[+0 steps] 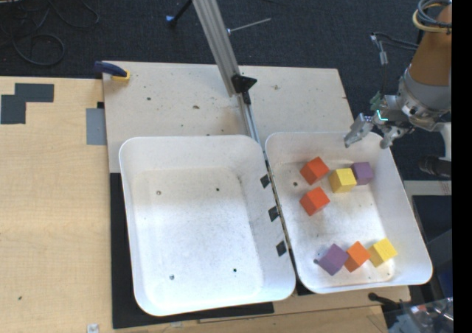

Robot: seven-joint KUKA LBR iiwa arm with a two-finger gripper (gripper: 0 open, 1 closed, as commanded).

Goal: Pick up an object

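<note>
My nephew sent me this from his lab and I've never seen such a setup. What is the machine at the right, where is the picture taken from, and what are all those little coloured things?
The picture comes from one fixed camera above a bench, looking down at a slant. The machine at the right is a robot arm, grey with an orange band; its gripper, a two-fingered hand, hangs over the top edge of the right bin. Nothing is between its fingers, which look spread apart. Its job is to pick something up.

Two shallow white bins sit side by side. The right one holds seven small blocks: an orange block, a yellow block and a purple block near the top, another orange one just below, and a purple, orange and yellow row near the bottom. The left bin shows dark specks. The metal bar is a fixed post.
</note>
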